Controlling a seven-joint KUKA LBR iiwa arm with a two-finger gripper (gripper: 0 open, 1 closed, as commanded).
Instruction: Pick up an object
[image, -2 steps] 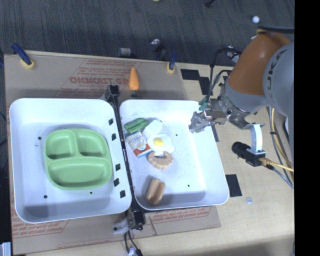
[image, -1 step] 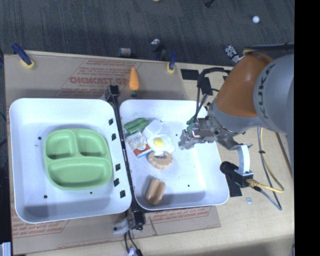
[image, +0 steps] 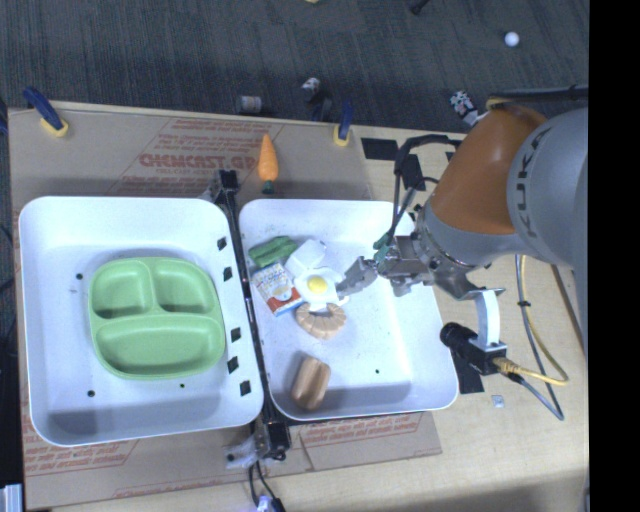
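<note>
Nothing lifted yet: my gripper (image: 352, 278) sits at the fried egg's (image: 318, 287) three o'clock, finger state indiscernible; grasp and lift remain

two bins (image: 60, 225), one tray (image: 155, 318) (green) — one carrot (image: 267, 158)

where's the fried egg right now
The fried egg lies in the right bin, near its middle, between the red packet and the gripper.

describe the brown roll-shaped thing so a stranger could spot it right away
Look in the right white bin, at its near edge. The brown bread roll lies alone there, apart from the cluster of toy foods further up; it is the plain tan cylinder.
</note>
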